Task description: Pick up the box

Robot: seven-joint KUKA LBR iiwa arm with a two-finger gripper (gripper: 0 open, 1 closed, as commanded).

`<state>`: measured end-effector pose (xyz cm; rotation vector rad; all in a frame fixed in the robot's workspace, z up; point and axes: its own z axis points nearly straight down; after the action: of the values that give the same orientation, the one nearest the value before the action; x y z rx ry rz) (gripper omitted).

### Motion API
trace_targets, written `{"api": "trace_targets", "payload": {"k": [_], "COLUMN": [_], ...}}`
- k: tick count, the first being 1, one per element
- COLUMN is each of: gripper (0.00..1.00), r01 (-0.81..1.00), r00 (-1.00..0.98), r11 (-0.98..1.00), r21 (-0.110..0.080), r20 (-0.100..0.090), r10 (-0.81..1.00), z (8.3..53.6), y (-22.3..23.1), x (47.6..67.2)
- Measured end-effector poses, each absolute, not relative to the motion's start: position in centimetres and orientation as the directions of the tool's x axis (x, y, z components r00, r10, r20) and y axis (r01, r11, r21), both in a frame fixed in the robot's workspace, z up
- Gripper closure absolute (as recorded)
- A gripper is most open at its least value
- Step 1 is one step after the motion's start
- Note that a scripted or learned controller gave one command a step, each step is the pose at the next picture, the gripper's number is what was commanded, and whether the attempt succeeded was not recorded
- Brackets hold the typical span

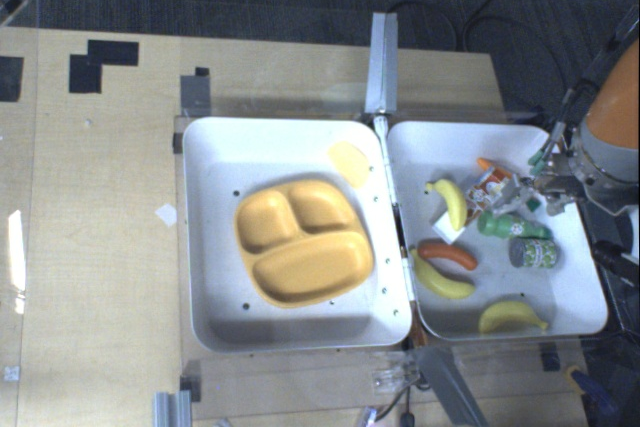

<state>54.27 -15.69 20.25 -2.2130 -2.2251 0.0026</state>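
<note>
Gripper (527, 190) low over the right bin (590, 310), its opening impossible to judge from above. The box (447, 223), small and white, lies well to the gripper's left, partly under a banana (450, 203). Between them sit a green bottle (510, 226) and a crumpled packet (492, 182); a can (534, 253) lies just below the gripper.

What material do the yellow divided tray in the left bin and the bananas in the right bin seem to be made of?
The yellow divided tray looks like moulded plastic with a smooth matte finish: one even colour, rounded compartment edges. The bananas are probably plastic toys: uniform bright yellow, faint sheen, no brown spots. At this size, real fruit cannot be ruled out.
</note>
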Motion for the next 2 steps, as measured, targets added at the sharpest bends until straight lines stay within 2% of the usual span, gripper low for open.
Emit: {"api": "trace_targets", "payload": {"k": [1, 2], "gripper": [0.0, 0.0], "r01": [0.994, 0.985], "r00": [0.112, 0.171], "r11": [-0.112, -0.171], "r21": [-0.003, -0.001], "r20": [0.0, 0.0], "r10": [0.994, 0.985], "z": [13.8, 9.0], "y": [-20.3, -19.6], "x": [61.4, 65.7]}}
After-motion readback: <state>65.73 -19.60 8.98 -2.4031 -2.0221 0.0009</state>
